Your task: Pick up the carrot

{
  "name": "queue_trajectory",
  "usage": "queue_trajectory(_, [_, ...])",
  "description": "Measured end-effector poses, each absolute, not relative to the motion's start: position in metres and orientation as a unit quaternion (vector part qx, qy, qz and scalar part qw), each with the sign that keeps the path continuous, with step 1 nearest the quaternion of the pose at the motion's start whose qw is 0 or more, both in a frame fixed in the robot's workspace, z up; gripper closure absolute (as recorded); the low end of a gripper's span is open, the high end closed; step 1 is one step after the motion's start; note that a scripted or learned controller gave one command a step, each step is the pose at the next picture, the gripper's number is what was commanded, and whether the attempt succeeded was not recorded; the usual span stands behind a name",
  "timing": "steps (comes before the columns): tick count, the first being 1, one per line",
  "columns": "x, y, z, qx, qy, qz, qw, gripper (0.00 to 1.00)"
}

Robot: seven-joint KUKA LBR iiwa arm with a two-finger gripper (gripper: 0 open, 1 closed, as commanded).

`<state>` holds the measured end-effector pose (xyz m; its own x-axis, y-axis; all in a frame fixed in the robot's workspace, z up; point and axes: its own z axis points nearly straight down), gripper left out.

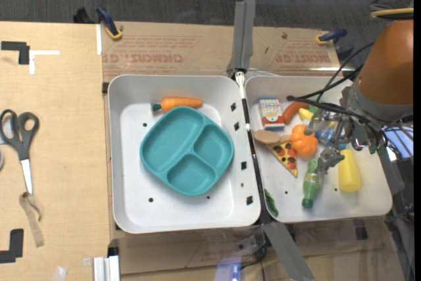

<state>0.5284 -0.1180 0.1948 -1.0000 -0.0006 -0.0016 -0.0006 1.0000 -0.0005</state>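
Note:
The carrot, orange with a small green top, lies on its side at the far edge of the left bin. It rests just beyond the teal divided plate. My gripper hangs over the right bin, far to the right of the carrot, above a heap of toy food. Nothing can be made out held in it.
The right bin holds a small carton, an orange round toy, a pizza slice, a green bottle and a yellow piece. Scissors lie on the bench at left. A divider separates the bins.

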Motion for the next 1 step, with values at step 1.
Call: queue_trajectory(1, [0.5591, -0.0965, 0.0944, -0.023, 1.0, -0.0006, 0.004, 0.0])
